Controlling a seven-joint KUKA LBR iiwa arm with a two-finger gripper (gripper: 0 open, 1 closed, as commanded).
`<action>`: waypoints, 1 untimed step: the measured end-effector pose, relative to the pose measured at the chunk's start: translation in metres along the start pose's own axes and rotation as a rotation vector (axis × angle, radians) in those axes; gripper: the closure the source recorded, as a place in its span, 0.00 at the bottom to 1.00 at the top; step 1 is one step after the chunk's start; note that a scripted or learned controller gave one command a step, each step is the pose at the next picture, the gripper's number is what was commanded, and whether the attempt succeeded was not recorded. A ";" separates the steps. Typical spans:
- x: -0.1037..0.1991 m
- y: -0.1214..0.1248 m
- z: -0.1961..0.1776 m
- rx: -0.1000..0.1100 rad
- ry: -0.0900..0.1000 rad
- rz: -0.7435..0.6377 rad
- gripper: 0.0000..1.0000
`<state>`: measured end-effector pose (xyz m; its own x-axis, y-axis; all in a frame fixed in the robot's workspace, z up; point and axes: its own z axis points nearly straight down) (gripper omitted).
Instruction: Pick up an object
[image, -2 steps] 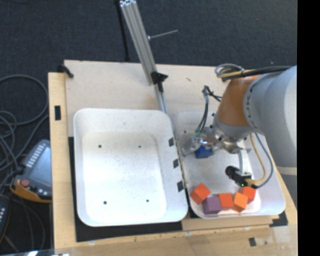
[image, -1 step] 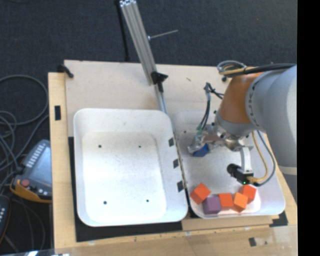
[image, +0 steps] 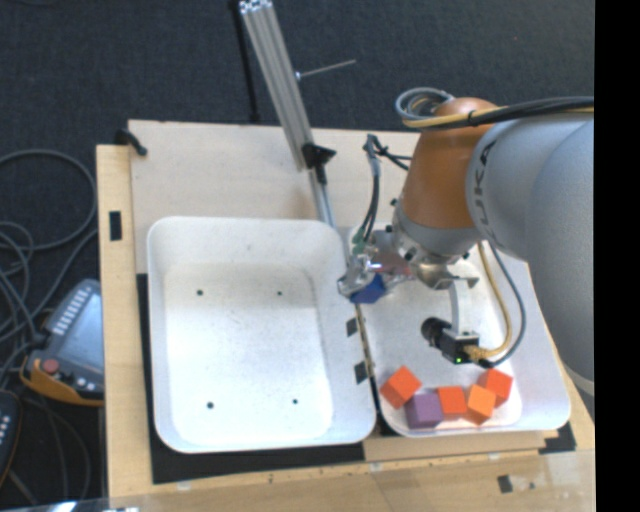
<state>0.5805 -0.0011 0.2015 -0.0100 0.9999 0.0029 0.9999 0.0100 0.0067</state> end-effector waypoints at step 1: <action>0.050 -0.035 -0.013 0.007 0.000 0.002 1.00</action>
